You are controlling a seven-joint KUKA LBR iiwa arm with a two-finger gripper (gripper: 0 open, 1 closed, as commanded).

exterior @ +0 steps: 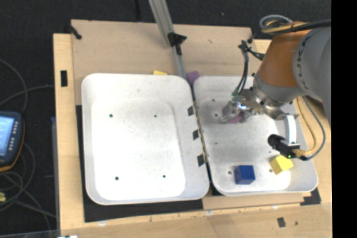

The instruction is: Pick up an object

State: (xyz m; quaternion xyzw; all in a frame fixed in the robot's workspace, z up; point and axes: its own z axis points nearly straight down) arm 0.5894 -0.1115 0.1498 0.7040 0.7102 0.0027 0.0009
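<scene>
In the right bin, left of its middle and toward its back half, the gripper hangs over the white floor. Whether it is open or closed cannot be told from this angle. A small purple piece shows right at the gripper's tip, touching it or just under it; the view does not settle whether it is gripped or simply lying there.

The arm reaches in over the right bin's back right corner, its orange band above the bin's far rim. Near the right bin's front edge, about midway along it, sits a blue block. A yellow block lies in the front right part of the same bin, near the blue block but apart from it, and both are well away from the gripper.

Just beside the right bin, on its left, the left bin shows a few small dark dots on its floor. Behind the right bin's back left corner a small purple thing rests on the bench, and a metal rail slants away from that corner.
</scene>
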